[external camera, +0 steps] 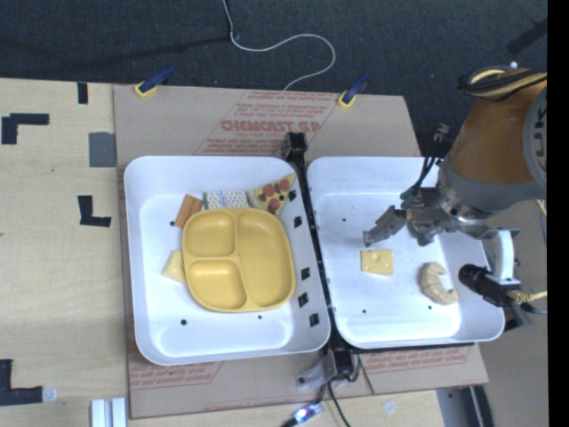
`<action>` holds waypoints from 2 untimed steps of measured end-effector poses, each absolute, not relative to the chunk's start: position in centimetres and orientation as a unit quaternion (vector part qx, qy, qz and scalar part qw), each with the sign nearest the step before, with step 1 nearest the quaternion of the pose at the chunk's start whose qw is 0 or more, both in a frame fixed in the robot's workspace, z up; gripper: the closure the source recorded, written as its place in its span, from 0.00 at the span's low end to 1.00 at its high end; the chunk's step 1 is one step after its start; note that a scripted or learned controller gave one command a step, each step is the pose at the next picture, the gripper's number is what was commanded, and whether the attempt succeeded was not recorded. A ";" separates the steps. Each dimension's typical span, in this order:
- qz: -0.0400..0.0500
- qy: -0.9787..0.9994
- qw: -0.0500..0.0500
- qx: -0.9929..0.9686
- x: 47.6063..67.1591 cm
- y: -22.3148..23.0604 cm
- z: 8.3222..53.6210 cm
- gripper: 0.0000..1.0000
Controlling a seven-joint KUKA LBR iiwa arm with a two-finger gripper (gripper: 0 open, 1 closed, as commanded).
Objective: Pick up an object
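1. Yellow and blocky, the piece of cheese (377, 262) lies flat on the floor of the right bin (351, 323), a little left of the bin's middle and nearer its front wall than its back wall.

2. From the end effector (382, 228), the cheese sits just toward the front edge of the table (53, 238), almost straight below the tip as the camera sees it. The two look close but apart; I see no contact.

3. The cheese is roughly square, so it has no strong long axis. Its sides run about parallel to the bin walls, which I judge leaves either pair of sides open to a pinch.

4. A pale curved pastry (437, 283) rests nearer the bin's right front corner, beside the cheese but well clear of it. It lies under the arm's wrist rather than ahead of the tip, so the cheese seems the likelier target.

5. The end effector reaches in from the right wall, its dark tip pointing left toward the divider between the bins. Nothing shows between its fingers, so it carries nothing. Whether the fingers are spread or closed, I cannot tell from this angle.

6. In the left bin (142, 238), a yellow divided plate (238, 259) covers several small items, all far from the arm.
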State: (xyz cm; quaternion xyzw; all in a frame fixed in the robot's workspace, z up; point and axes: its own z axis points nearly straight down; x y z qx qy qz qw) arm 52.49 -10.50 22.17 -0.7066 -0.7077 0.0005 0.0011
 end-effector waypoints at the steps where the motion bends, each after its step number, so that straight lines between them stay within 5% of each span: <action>1: 0.002 -0.707 0.002 -0.707 52.2 -11.3 16.3 0.00; 2: 0.002 -0.707 0.003 -0.707 51.8 -11.7 11.7 0.00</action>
